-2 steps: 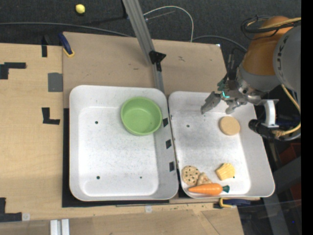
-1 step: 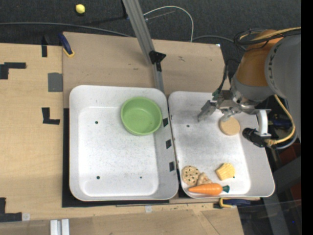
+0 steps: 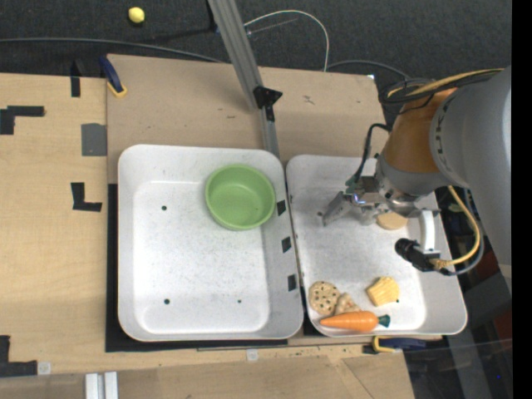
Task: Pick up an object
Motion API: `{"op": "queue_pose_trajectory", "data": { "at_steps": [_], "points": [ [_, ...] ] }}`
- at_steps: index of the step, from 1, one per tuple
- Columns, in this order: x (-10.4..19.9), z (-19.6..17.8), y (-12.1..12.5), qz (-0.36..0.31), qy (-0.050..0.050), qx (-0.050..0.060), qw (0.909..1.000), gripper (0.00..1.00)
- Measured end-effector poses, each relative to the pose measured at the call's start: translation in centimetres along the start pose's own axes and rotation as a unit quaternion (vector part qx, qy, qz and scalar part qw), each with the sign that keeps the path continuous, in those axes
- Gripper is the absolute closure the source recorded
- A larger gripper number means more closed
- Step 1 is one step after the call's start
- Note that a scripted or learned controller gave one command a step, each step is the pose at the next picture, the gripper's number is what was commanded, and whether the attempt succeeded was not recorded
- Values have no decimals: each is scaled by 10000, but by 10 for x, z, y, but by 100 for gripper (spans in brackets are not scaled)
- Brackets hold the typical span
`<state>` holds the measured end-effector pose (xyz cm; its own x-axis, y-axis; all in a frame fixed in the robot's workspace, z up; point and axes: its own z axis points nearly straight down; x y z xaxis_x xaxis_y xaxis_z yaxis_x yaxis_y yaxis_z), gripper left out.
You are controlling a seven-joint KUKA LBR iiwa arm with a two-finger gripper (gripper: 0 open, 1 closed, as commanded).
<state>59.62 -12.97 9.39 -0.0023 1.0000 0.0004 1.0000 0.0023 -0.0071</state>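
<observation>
While the carrot is lying at the right bin's front edge beside the cookie and cheese, the gripper is hovering well behind, fingers spread, holding nothing; it should be descending squarely over one item.

Carrot, cheese wedge and cookie lie at the right bin's near edge.

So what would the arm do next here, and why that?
Probably swing toward the near corner of the right bin and come down over the carrot. The gripper hangs mid-bin, apart from the carrot, the cookie and the cheese wedge.
</observation>
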Motion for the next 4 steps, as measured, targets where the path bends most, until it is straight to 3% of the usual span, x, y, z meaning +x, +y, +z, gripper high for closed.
{"op": "queue_pose_trajectory", "data": {
  "at_steps": [1,2,4],
  "points": [
    [0,6,0,4,-6,-25,10000,0],
    [1,-4,0,-2,-1,-21,10000,100],
    [2,-114,-14,5,-6,-54,10000,100]
  ]
}}
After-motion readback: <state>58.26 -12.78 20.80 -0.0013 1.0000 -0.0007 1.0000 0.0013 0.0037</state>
